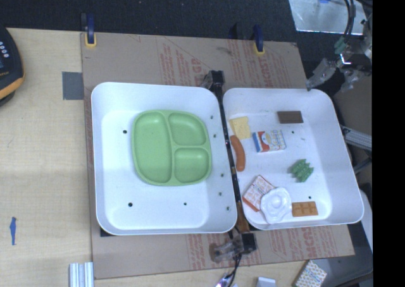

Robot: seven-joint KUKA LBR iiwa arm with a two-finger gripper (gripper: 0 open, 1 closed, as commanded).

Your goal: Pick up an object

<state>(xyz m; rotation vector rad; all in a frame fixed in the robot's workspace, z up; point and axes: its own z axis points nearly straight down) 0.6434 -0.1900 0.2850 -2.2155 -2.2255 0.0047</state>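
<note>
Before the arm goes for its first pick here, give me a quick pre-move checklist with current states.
1. Pickable items in right bin: ok; hot dog, cheese slice, brown block and green toy lie apart.
2. Crowding: not ok; white lid overlaps the red-and-white packet.
3. Green divided plate flat in left bin: ok.
4. Pincer outside the bin's far corner: ok.
5. Pincer opening: cannot tell.

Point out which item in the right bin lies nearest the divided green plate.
The orange-red sausage. It lies along the right bin's left wall, closest to the green plate in the left bin; the yellow cheese slice sits slightly farther.
</note>
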